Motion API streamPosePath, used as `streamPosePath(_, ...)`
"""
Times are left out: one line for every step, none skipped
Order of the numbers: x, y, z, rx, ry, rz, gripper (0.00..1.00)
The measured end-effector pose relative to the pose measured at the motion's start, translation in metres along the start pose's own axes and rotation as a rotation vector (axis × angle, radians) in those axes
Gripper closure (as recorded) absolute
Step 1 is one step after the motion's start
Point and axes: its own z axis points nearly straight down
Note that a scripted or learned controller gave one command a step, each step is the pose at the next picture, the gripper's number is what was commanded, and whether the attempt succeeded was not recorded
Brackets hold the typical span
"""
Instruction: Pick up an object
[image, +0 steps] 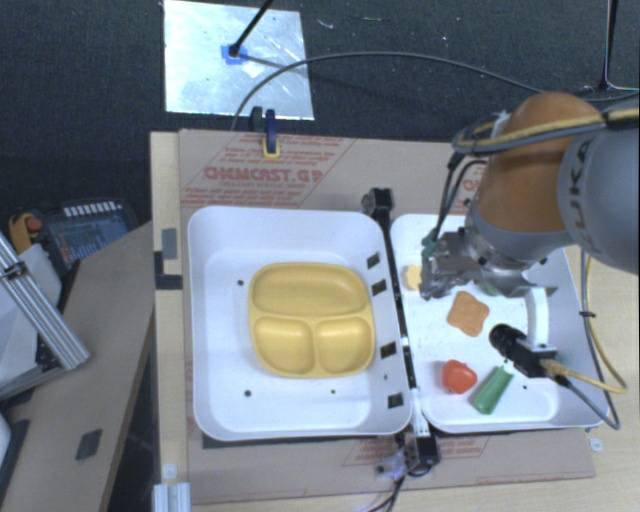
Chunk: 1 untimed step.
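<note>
Several small items lie in the right bin (560, 400). An orange square piece (467, 313) is near the middle, a red round item (459, 376) and a green stick (491, 390) lie near the front, and a small yellow piece (411, 277) sits by the left wall. My gripper (436, 277) hangs low over the bin's left part, between the yellow piece and the orange square, partly hidden under the wrist. I see nothing held in it.
The left bin (215, 400) holds a yellow divided tray (308, 318). A black divider with clips (392, 300) runs between the bins. The arm's orange band (535, 165) and grey body cover the right bin's far right. A black cable part (518, 348) hangs over the bin.
</note>
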Motion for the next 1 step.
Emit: streamPosePath(0.0568,-0.0004,0.0136,0.001,0.001,-0.001,1.00)
